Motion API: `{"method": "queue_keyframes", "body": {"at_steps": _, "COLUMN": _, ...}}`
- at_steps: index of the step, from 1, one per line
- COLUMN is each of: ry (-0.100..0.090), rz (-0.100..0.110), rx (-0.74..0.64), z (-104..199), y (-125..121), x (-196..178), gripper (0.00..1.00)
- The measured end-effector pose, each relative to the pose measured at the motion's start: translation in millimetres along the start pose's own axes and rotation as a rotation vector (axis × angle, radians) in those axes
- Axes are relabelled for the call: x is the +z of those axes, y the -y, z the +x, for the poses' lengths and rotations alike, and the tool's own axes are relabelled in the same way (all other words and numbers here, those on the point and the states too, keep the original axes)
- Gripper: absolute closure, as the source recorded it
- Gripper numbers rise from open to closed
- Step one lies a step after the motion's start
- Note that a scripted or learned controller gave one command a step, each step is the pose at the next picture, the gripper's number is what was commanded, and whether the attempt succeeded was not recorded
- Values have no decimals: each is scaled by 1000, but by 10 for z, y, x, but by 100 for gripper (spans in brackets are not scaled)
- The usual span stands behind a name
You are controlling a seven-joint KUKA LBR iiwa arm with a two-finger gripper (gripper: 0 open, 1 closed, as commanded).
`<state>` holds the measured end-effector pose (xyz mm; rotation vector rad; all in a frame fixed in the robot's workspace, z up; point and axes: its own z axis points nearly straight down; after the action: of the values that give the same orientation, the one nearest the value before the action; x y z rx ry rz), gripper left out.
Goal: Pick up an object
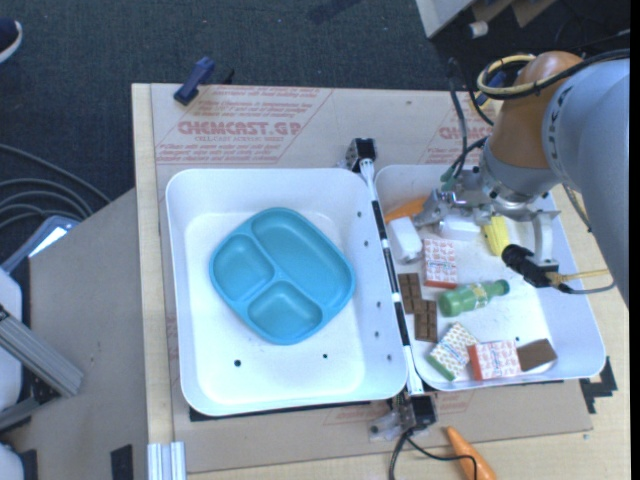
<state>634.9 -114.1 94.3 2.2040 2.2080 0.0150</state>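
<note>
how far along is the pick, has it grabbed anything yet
Done: the arm has reached over the right bin, its hand low at the far end by the yellow object. In hand: nothing visibly lifted; the grip itself is hidden. Left: grasping and lifting; the green bottle and other items lie in the bin.

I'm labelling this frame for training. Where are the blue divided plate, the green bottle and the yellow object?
blue divided plate (281,273): camera view, centre ridge where its compartments meet.
green bottle (466,297): camera view, middle of its body.
yellow object (496,235): camera view, its middle.
</note>
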Motion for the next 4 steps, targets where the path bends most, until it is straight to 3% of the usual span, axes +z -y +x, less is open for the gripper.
{"method": "queue_keyframes", "body": {"at_steps": 1, "ry": 7, "rz": 34, "rx": 3, "z": 88, "y": -245, "x": 16, "gripper": 0}}
{"method": "queue_keyframes", "body": {"at_steps": 2, "ry": -8, "rz": 23, "rx": 2, "z": -204, "y": 566, "x": 86, "gripper": 0}}
{"method": "queue_keyframes", "body": {"at_steps": 3, "ry": -7, "rz": 19, "rx": 2, "z": -742, "y": 26, "x": -1179, "gripper": 0}}
{"method": "queue_keyframes", "body": {"at_steps": 4, "ry": -12, "rz": 25, "rx": 1, "z": -1084, "y": 106, "x": -254, "gripper": 0}}
